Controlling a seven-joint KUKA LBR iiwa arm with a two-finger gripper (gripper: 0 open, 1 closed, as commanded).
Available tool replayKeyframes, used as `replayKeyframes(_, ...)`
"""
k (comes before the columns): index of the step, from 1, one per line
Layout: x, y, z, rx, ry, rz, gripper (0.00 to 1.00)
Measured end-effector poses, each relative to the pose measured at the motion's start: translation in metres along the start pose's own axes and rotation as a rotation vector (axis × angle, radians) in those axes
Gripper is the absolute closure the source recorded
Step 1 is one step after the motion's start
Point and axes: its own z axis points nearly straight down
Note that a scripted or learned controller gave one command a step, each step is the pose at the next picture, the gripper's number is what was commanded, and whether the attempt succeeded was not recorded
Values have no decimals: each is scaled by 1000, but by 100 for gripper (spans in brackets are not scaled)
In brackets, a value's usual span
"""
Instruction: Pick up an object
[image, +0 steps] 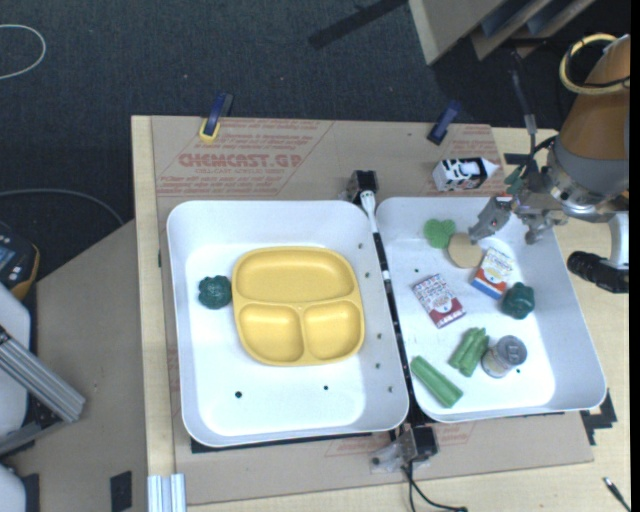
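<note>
Small carton (494, 274) in right bin (575, 330), end effector (512, 222) open above

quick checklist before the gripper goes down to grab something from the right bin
1. Gripper over the right bin: ok, above its far end.
2. Nothing between the fingers yet: ok.
3. Target below the gripper: cannot tell; the tan disc and the small orange-and-white box both lie close.
4. Room around the targets: not ok; disc, box, green blob and dark green piece are crowded.
5. Easier picks: ok; the red packet lies apart.
6. Yellow tray in the left bin, out of the way: ok.
</note>
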Motion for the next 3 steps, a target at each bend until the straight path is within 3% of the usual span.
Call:
replayKeyframes(1, 0, 3, -7, -13, -3, -2, 0)
replayKeyframes(3, 14, -9, 89, -7, 0, -3, 0)
